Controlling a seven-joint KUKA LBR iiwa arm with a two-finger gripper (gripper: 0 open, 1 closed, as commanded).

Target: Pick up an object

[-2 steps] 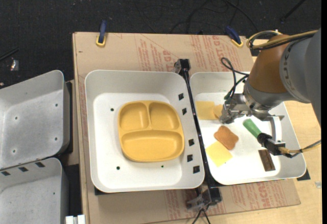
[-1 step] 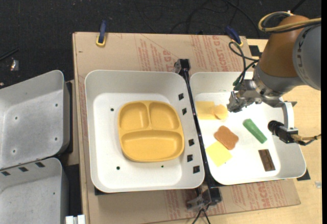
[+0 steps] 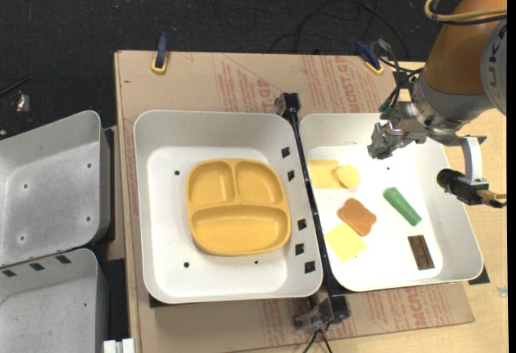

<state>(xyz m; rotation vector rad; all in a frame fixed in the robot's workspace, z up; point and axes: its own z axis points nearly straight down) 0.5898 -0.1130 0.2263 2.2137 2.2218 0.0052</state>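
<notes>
Red print on the board, white letters on the arm

The brown board [image 3: 218, 73] under the bins carries faded red lettering, upside down and mirrored from this angle, too washed out to read for certain. The arm [image 3: 468, 53] shows part of white lettering at its right side, cut off by the edge.

My gripper [image 3: 382, 143] hangs over the right bin [image 3: 459, 263]. Yellow round piece [image 3: 347, 176] sits just below-left of it, green stick [image 3: 401, 205] below, yellow tray [image 3: 239, 207] way left.
</notes>
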